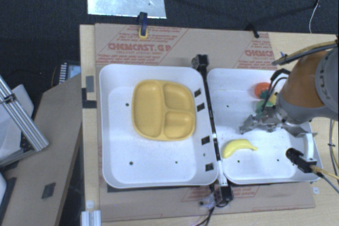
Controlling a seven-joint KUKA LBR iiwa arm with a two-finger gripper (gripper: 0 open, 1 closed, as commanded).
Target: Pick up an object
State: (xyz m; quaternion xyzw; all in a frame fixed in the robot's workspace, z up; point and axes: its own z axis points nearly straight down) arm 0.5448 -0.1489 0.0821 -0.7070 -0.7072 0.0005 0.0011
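My gripper (248, 127) hangs low over the right bin (233, 87), and from here I cannot tell how it is set, since it shows as little more than a grey blur. I see nothing held in it. The nearest thing to take is the banana (238, 147), lying flat on the bin floor just below the gripper and a little toward the divider between the bins. An orange and green thing (262, 90), too blurred to name, sits at the far side of the same bin, partly behind my arm. The yellow tray (162, 109) fills the middle of the left bin (114, 129). To do this well I judge I should centre over the fat middle of the banana, turn my wrist so I close across its narrow width, and go right down to the floor before squeezing.
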